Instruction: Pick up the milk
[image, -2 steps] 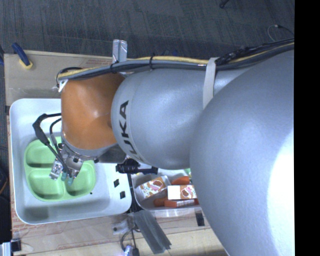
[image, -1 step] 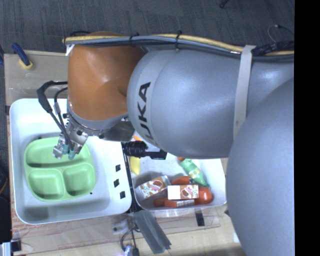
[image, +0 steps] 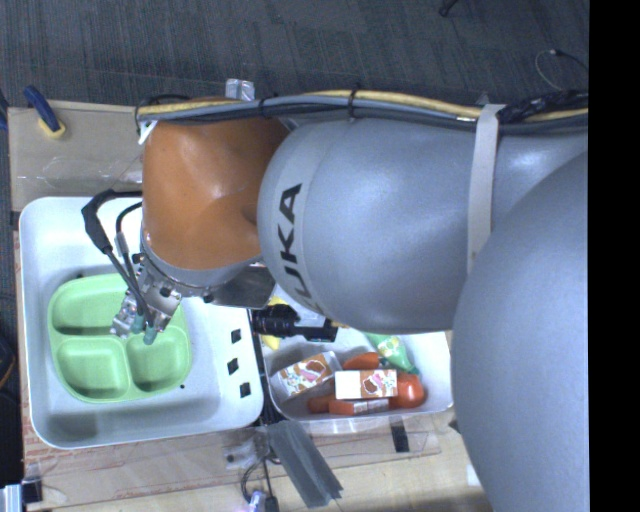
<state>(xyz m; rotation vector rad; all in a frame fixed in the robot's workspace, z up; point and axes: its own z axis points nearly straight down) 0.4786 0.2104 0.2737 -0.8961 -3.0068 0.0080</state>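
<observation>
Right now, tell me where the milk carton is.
In the camera view the milk carton lies in the right bin, near its front edge, resting on a red item with a small box to its left. The tool is over the green tray in the left bin.

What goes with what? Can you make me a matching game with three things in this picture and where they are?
Things:
1. green divided tray
2. gripper
3. white carton with a red label

Places:
A. in the right bin
B. lying in the left bin
C. over the tray's middle

Pairs: 1-B, 2-C, 3-A
</observation>
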